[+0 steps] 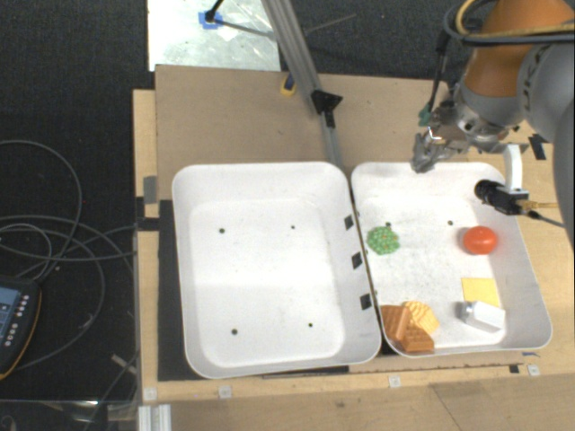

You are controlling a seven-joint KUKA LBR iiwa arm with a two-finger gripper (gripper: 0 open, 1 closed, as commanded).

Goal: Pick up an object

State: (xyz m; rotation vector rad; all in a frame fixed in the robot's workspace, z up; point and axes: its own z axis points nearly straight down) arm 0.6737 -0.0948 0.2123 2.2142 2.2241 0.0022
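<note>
The fingers cannot be read as spread or closed from the camera view: the gripper (425,158) appears as a single dark grey tip, and nothing is visible between its fingers. The gripper hangs over the far rim of the right bin (530,281), near that bin's far left corner, below the grey wrist and the orange band of the arm (512,34), which enters from the right. Five objects lie in the right bin. A green bumpy ball (384,240) sits near the bin's left wall, about midway along it. A red round object (480,240) lies toward the right side, level with the green ball and well apart from it. A flat yellow square (481,290) lies nearer the camera than the red object, and a small grey and white block (480,315) lies just beside the square's near edge. An orange ridged object (410,326) rests in the near left corner, against the bin's wall. All five objects are well apart from the gripper. The left bin (193,268) stands beside the right bin, their inner walls touching. Both bins rest on a brown bench (225,115).
</note>
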